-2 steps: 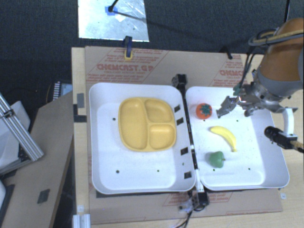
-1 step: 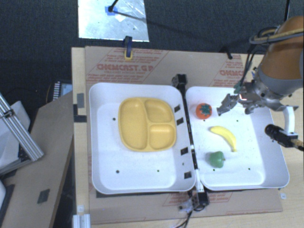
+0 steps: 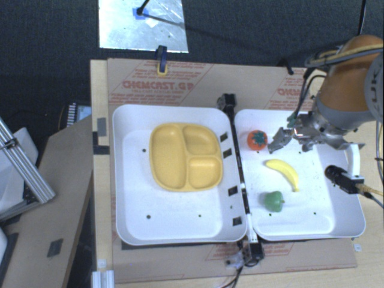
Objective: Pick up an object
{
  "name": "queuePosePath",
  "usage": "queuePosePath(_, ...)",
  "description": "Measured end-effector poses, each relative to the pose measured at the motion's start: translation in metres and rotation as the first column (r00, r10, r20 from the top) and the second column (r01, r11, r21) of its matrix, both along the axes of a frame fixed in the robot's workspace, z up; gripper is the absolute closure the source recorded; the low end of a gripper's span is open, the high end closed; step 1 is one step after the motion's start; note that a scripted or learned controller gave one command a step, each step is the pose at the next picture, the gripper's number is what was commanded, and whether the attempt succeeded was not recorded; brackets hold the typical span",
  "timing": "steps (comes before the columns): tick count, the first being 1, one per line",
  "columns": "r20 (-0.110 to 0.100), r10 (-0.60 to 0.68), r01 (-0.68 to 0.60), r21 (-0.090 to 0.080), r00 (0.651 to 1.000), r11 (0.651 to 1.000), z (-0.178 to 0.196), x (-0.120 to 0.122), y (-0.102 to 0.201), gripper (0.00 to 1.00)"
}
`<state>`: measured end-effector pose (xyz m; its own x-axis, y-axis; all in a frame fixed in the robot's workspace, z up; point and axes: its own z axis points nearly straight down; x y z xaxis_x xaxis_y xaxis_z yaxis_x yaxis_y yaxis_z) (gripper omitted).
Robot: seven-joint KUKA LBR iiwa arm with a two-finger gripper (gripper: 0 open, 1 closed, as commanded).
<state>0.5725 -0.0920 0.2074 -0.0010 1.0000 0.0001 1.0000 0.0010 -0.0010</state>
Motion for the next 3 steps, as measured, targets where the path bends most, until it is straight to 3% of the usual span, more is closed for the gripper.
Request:
queuePosePath(2, -0.001, -0.001, 0.001, 0.000, 1.000, 1.000, -0.095, 0.010, 0.008, 0.00)
queuePosePath(3, 0.003, -0.003, 0.003, -0.001, 1.000, 1.000, -0.082, 0.011, 0.007, 1.00)
